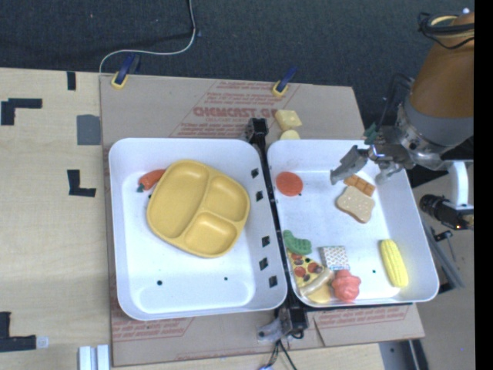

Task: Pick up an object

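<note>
A: Where is the gripper (370,166)?

B: It hangs over the right bin (408,206), near its far right corner, above the bread (355,204) and a small orange piece (360,184). Its fingers stand spread, and nothing sits between them.

A: What else lies in that bin?

B: A red disc (290,183) near the divider, the corn (394,262) by the right wall, and at the near edge a green piece (297,244), a pizza slice (306,268), a checked square (334,257) and a pink piece (347,285).

A: And the left bin (127,230)?

B: A yellow tray (199,208) and, touching its far left edge, a carrot (151,179).
</note>
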`<state>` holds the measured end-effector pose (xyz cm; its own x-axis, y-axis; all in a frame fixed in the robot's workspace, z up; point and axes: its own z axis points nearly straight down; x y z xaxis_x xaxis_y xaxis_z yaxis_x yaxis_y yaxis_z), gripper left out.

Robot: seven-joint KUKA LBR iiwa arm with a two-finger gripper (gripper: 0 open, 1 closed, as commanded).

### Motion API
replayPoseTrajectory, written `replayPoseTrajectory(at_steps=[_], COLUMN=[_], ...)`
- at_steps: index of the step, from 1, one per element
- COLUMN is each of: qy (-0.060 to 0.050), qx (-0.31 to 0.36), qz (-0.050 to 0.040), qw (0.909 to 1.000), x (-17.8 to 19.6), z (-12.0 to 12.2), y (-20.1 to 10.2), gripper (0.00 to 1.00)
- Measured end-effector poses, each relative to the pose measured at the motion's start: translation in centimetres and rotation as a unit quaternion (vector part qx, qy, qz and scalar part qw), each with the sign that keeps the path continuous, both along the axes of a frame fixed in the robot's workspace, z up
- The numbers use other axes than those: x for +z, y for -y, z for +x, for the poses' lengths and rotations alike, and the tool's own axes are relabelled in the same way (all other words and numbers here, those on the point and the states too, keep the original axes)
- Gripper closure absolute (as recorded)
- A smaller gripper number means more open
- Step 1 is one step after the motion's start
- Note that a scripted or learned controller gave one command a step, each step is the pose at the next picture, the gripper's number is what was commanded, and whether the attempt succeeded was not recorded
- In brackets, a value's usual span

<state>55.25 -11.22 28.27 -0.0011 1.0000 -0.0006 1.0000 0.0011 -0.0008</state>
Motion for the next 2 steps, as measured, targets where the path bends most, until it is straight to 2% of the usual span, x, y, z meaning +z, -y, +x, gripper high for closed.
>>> replayPoseTrajectory(at_steps=[1, 2], qy=[-0.005, 0.003], qx=[-0.004, 0.001], qz=[-0.0004, -0.0024], qw=[1.0000, 1.0000], x=[-10.6, -20.0], z=[0.5, 7.3], y=[8.3, 7.5], gripper=[0.00, 0.00])
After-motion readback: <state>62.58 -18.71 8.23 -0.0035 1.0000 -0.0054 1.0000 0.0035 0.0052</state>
